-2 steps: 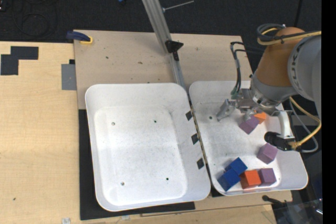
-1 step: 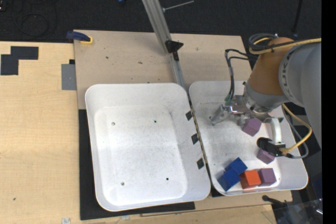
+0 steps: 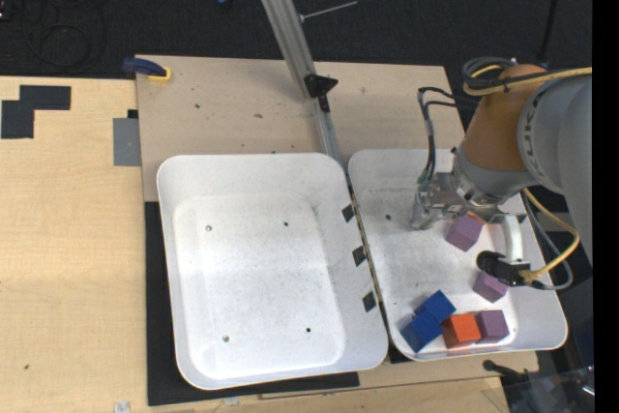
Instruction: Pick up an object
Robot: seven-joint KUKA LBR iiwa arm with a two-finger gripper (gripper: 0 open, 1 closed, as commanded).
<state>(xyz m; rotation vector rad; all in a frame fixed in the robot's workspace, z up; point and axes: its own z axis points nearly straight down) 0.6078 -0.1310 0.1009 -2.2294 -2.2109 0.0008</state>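
My gripper reaches down into the right bin, near the middle of its floor. A purple block lies just to its right, close beside it; I cannot tell whether they touch. Another purple block sits nearer the front right. Along the front edge of this bin lie two blue blocks, an orange block and a third purple block. The grey arm with its orange band comes in from the right and hides the bin's far right corner.
The left bin stands beside the right one, with black clips along the shared wall. A slanted aluminium rail rises behind the bins. Cables hang by the wrist over the right bin's edge.
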